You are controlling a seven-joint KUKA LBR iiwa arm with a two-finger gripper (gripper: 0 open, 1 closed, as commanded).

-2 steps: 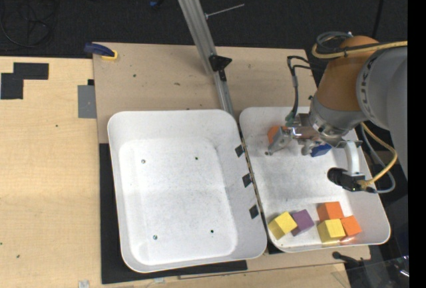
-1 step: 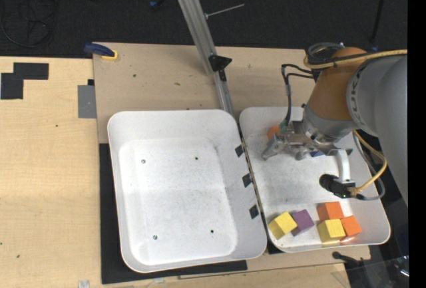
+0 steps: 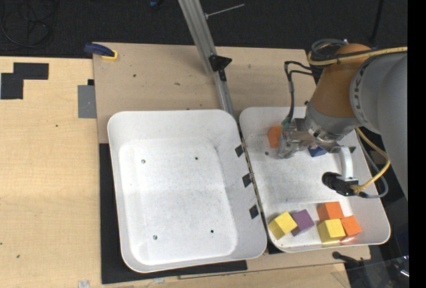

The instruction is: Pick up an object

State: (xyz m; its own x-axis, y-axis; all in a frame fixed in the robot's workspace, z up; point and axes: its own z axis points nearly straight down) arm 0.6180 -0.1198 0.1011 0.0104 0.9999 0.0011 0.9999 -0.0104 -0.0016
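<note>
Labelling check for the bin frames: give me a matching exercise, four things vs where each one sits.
Things:
1. purple block
2. orange block by the gripper
3. aluminium rail
4. blue clamp

Places:
A. far left corner of the bench
B. near edge of the right bin, between a yellow block and an orange one
C. slanting over the bench, ending at the gap between the bins
D. far part of the right bin, just left of the gripper

Pairs: 1-B, 2-D, 3-C, 4-A
</note>
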